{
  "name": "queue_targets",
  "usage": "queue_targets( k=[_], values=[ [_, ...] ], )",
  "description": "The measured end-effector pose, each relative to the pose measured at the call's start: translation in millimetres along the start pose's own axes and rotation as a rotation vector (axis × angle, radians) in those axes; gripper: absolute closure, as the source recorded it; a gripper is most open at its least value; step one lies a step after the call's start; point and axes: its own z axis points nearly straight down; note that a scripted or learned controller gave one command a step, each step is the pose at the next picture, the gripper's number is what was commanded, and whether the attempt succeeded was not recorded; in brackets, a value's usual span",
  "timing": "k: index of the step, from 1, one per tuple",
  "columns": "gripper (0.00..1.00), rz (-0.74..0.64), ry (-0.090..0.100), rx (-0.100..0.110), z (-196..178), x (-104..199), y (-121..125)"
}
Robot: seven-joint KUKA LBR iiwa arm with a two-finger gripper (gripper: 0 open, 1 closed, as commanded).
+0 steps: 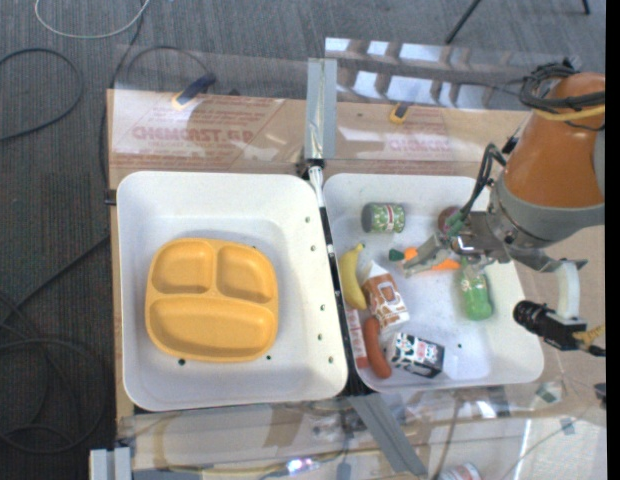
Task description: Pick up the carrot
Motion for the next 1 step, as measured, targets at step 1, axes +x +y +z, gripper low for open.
queue_targets(
  k=[1],
  values=[
    [0.0,0.102,-0.001,0.0,83.1,-3.5,39.8]
  ],
)
